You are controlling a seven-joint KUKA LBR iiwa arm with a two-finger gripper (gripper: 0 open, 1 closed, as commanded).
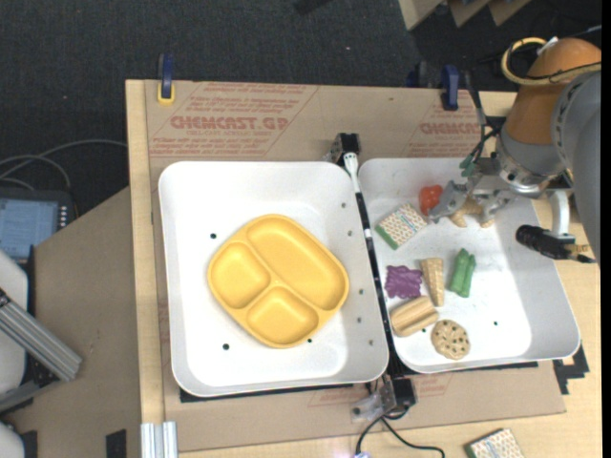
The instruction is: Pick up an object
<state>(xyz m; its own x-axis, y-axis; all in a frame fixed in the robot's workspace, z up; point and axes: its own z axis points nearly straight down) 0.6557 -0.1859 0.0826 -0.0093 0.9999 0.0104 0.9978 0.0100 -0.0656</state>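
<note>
A robotics lab: plywood table (pixel 286 122) with blue clamps (pixel 167 76), two white bins (pixel 181 256) side by side, loose cables (pixel 57 156) over dark carpet (pixel 143 17), toy food (pixel 449 339) as test props.

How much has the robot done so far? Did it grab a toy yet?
Not yet, as far as the view shows. The gripper is low in the right bin, near a red piece and a tan piece, but nothing is clearly lifted. The cookie, green piece and purple piece lie in that bin. Grabbing and lifting one is left. The yellow tray sits in the left bin.
</note>
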